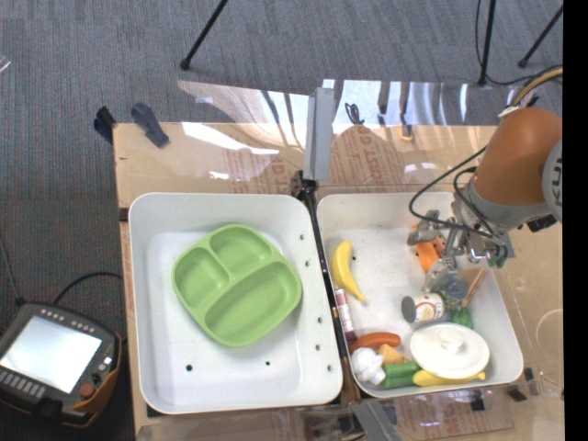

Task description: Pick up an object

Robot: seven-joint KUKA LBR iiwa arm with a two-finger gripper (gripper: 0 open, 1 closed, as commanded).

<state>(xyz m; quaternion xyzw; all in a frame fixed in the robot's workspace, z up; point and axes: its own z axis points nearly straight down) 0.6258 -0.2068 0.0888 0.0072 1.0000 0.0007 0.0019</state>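
A robotics lab: tripod legs (209,24), teach pendant (55,361), carpeted floor (83,53).

**Arm reached in from the right**

The arm (519,168) entered from the right, its orange band bulking above the wrist. The wrist angled down and leftward, cables looping beside it. The end effector (447,263) hung low at the right side of the scene.

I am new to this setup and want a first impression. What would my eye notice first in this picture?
Most striking is the green divided plate, lying alone in the left bin. Next comes the crowded right bin: a yellow banana near its left wall, and a white lid among small toys at its near end. The grey arm with its orange band reaches over that bin from the right.
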